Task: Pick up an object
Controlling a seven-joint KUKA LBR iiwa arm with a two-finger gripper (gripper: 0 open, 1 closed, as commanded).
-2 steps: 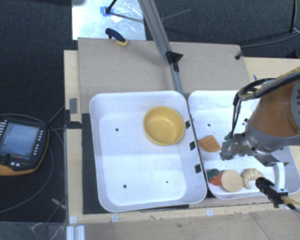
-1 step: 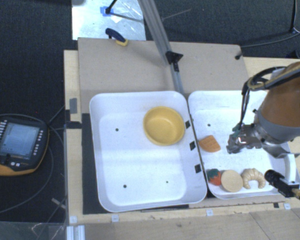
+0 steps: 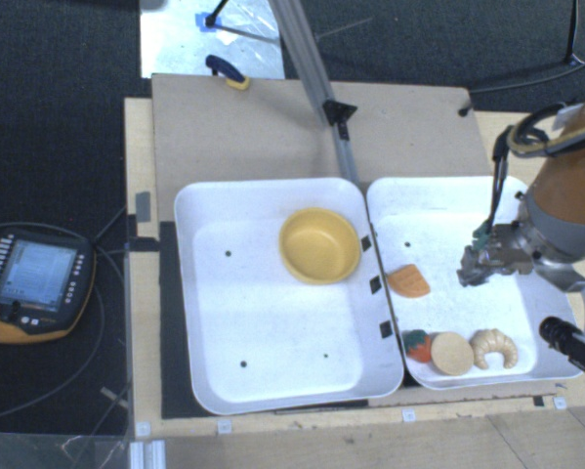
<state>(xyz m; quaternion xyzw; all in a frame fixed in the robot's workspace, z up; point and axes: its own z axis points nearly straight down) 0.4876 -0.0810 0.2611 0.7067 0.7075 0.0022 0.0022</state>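
In the right bin (image 3: pixel 438 198) lie an orange wedge-shaped piece (image 3: pixel 408 281) near the left wall, a red and green item (image 3: pixel 416 344), a round tan disc (image 3: pixel 451 353) and a croissant (image 3: pixel 494 348) along the front wall. My gripper (image 3: pixel 471 269) hangs over the right bin's middle, to the right of the orange piece and above the croissant in the view. Nothing shows between its fingers. A yellow bowl (image 3: pixel 319 244) sits at the back right of the left bin (image 3: pixel 233 330).
A metal pole (image 3: pixel 307 52) slants over the cardboard behind the bins. A teach pendant (image 3: pixel 30 283) lies on the floor at the left. A black cable (image 3: pixel 494 189) runs down the arm to the gripper.
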